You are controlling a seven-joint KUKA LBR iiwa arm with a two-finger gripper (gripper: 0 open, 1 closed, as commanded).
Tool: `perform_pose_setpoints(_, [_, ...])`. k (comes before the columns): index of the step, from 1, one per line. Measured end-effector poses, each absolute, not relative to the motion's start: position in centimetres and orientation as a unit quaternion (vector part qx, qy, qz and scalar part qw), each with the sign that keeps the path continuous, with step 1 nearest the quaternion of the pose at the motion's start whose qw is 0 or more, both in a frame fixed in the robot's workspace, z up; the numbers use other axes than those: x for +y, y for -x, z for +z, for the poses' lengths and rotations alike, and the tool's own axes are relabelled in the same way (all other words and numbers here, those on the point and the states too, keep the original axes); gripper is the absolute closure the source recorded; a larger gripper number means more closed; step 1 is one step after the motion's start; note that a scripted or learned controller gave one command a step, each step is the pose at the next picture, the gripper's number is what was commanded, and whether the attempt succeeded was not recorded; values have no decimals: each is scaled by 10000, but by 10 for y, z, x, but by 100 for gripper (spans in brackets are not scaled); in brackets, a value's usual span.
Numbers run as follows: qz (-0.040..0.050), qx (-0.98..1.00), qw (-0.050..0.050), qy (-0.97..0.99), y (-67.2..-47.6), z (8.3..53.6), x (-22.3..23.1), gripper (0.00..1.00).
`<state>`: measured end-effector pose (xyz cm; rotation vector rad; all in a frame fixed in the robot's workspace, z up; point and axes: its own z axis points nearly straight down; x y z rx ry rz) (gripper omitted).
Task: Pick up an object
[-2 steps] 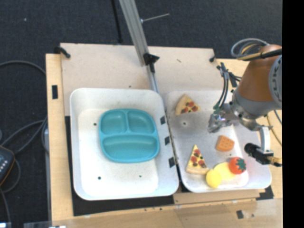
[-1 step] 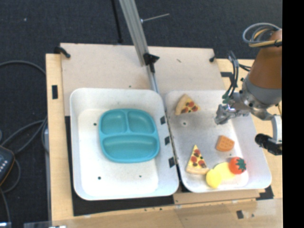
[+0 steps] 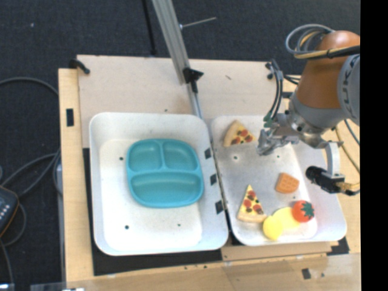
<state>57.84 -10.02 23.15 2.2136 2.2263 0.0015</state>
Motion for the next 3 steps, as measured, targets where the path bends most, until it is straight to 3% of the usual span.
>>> perform_pose_setpoints(3, [6, 7097, -1, -7045, -593, 228, 57, 100])
